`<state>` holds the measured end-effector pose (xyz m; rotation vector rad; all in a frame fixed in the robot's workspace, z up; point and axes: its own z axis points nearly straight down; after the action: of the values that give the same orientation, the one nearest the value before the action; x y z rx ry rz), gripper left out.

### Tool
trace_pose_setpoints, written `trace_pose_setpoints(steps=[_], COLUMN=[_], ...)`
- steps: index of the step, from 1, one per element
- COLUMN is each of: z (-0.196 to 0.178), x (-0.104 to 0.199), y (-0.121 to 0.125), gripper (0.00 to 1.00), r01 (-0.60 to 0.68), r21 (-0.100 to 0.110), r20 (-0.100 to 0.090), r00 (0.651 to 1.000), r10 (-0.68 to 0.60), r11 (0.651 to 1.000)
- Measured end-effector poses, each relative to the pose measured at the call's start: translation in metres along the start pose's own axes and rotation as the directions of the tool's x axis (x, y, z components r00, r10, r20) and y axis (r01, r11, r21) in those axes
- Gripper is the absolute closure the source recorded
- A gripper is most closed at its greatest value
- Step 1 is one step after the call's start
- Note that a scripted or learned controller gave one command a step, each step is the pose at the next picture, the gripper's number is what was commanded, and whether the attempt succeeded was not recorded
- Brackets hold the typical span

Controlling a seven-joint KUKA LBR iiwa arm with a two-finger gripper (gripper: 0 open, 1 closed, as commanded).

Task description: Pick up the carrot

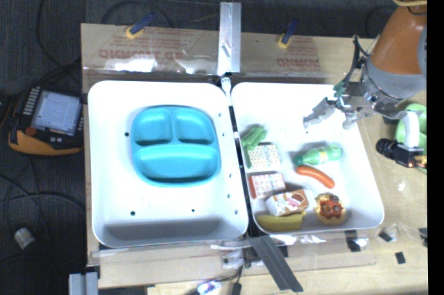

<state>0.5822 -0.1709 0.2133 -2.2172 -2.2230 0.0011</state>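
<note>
- Carrot (316, 176) lies in the right bin (361, 148), mid-right area, flat on the bin floor. Orange, w/ green top end up-left near a green-white item (320, 154) just above it.
- Long axis runs diagonal: upper-left to lower-right in camera view.
- Tool (331, 111) sits over the upper-right part of same bin, so carrot is toward the near edge of the bin from the tool, slightly left in view. Near, not touching.
- Tool fingers look apart, nothing between them; one finger (313, 114) sticks out left, other (349, 121) further right. Fairly blurry so I'm not 100% on gap.
- Arm comes in from view's right, orange band (402, 37) above wrist, wrist angled in over bin's right rim.
- My read: next move needs travel toward near edge plus descent, and wrist yaw so fingers close across the carrot's short axis.
- Risk: green-white item crowds the carrot's top side; toy w/ red bits (330, 208) sits just below.
- Blue tray (175, 146) in left bin (104, 169), irrelevant.
</note>
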Motion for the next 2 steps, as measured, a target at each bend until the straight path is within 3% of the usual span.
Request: trace_pose_setpoints(steps=[1,2], z=[0.086,-0.012], x=[0.030,-0.005], y=[-0.040,-0.040], gripper=[0.00,0.00], r01=[0.161,0.019], r21=[0.000,-0.001], r20=[-0.001,0.003], r00=[0.987,1.000], r10=[-0.161,-0.019], r11=[0.987,1.000])
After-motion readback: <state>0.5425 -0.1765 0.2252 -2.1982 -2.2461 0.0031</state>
